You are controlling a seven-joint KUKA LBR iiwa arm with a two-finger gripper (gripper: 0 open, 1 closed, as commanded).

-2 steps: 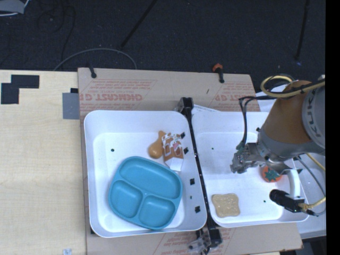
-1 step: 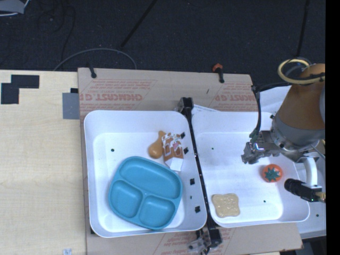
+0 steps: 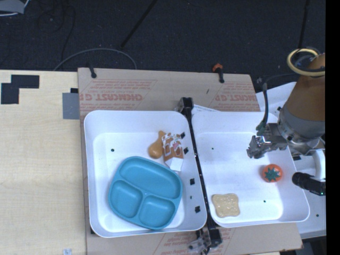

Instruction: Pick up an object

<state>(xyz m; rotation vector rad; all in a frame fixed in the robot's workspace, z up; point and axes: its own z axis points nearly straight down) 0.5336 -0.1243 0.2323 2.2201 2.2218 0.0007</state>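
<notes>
My gripper (image 3: 257,147) hangs over the right bin (image 3: 234,137), near its right side, with the orange-banded arm above it at the view's right edge. An orange ball with a green patch (image 3: 272,173) lies a little below and to the right of the gripper, apart from it. A beige toast-like piece (image 3: 226,205) rests near the right bin's front edge. In the left bin (image 3: 101,142) lie a blue divided plate (image 3: 145,192) and a brown and white toy (image 3: 167,145) by the divider.
A black divider rail (image 3: 192,158) runs between the two bins. Cardboard (image 3: 159,92) lies under and behind them. A black cylinder (image 3: 308,182) juts in at the right, next to the right bin's rim.
</notes>
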